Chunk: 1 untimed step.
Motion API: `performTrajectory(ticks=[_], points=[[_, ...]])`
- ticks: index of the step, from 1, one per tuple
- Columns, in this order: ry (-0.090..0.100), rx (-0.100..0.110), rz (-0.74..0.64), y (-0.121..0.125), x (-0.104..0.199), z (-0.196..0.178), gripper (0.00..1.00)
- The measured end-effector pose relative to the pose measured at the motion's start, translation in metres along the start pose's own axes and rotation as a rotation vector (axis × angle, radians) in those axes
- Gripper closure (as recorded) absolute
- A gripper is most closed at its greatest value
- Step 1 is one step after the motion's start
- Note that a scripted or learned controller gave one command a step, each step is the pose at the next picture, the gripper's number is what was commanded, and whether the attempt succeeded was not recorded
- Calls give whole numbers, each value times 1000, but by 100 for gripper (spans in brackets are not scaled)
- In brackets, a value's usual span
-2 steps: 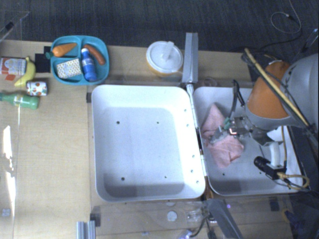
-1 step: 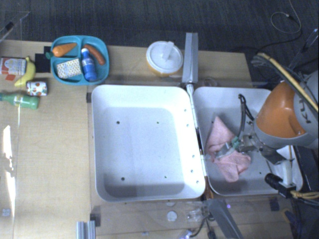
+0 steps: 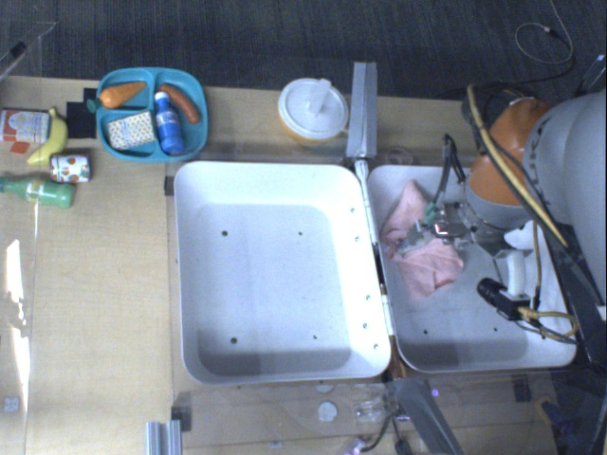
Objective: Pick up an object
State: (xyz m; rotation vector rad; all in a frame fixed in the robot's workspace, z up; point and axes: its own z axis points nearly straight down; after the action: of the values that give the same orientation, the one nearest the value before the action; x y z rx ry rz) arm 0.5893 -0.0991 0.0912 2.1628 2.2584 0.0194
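Whether the jaws are parted or closed cannot be told. The gripper is seen low in the right bin, directly over a crumpled pink cloth that lies in that bin's left half, near the divider. The left bin sits beside it. A blue tray of toy food and a white lidded cup are set behind the bins.

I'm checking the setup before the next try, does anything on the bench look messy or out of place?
Nothing looks spilled or broken. The pink cloth lies crumpled in the right bin, with the gripper down on it. A green bottle lies on its side beside a small can at the bench's left edge.
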Motion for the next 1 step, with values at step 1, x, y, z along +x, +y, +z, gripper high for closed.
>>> performTrajectory(ticks=[1], points=[[-1,1,-119,-51,-28,-1,0]])
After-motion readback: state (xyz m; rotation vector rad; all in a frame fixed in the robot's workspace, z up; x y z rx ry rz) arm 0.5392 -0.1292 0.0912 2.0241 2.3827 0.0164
